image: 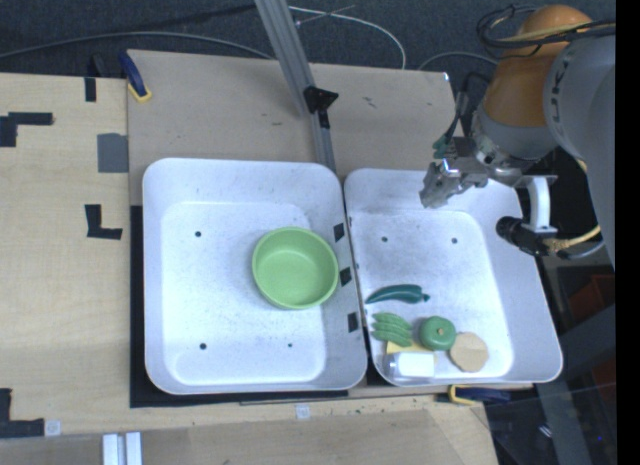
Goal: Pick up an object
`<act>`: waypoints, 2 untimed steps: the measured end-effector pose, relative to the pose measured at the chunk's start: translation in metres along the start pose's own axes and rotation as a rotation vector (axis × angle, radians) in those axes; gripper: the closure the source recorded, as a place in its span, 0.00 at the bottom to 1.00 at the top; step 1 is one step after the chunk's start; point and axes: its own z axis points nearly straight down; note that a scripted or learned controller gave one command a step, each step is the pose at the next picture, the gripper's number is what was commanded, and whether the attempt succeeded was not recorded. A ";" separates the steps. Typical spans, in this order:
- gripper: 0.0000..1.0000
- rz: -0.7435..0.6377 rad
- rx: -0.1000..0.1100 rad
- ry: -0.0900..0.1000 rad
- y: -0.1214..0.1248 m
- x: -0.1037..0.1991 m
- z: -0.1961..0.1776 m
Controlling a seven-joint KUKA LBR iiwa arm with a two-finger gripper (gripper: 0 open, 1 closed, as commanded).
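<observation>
A green bowl [295, 268] sits in the left bin [180, 203]. In the right bin [520, 293], near its front edge, lie a dark green pepper-like piece [398, 295], a light green ridged piece [393, 329], a round green object [436, 333], a tan round piece [468, 352] and a pale yellow block [412, 364]. My gripper [438, 189] hangs over the back edge of the right bin, well away from these objects. Nothing shows between its fingers.
A grey metal pole [290, 53] slants across the bench behind the bins, ending at a black clamp [320, 100]. Cables run over the dark floor at the back. A blue and yellow clip [135, 78] lies at the bench's back left corner.
</observation>
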 end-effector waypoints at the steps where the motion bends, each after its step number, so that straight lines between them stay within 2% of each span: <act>1: 1.00 0.000 -0.002 -0.001 0.007 -0.003 -0.062; 2: 1.00 -0.005 0.005 0.003 0.018 0.054 -0.065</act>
